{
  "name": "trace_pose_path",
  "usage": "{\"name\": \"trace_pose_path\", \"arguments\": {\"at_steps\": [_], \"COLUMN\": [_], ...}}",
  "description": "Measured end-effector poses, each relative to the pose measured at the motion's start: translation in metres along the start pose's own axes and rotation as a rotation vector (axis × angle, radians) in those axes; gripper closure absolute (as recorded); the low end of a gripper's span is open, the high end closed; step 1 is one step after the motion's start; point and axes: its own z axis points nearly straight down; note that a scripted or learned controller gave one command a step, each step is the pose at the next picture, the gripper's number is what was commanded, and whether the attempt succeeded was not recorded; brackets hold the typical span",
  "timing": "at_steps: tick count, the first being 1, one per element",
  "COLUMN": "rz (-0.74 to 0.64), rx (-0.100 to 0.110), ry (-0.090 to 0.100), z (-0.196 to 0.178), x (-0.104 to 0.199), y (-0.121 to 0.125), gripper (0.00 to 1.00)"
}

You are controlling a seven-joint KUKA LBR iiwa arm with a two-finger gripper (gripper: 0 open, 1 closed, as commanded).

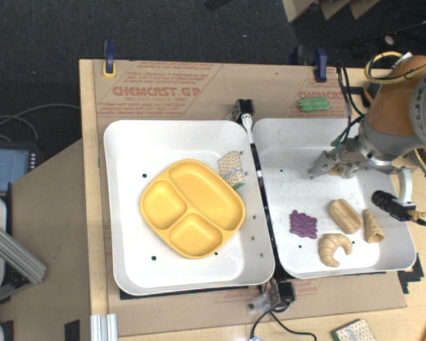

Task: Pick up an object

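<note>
My gripper (334,168) is in the upper part of the right bin (291,137), low over bare bin floor, open with nothing between its fingers. Below it lie a purple grape-like piece (303,224), a tan bread roll (344,215), a croissant (335,249) and a small tan cone-shaped piece (373,226), all apart from the gripper. In the left bin (121,155) rests a yellow divided plate (192,208), with a small patterned object (231,168) touching its upper right rim.
A green object (314,105) lies on the cardboard-covered bench behind the right bin. The grey and orange arm (397,109) comes in over the right bin's far right corner. A black part (390,204) juts over the bin's right edge.
</note>
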Motion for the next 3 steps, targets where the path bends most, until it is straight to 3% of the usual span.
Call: {"name": "trace_pose_path", "arguments": {"at_steps": [2, 3], "rz": [0.004, 0.004], "rx": [0.003, 0.020], "ry": [0.001, 0.015], "z": [0.000, -0.001], "x": [-0.002, -0.033], "y": [-0.002, 0.063], "gripper": [0.00, 0.00]}}
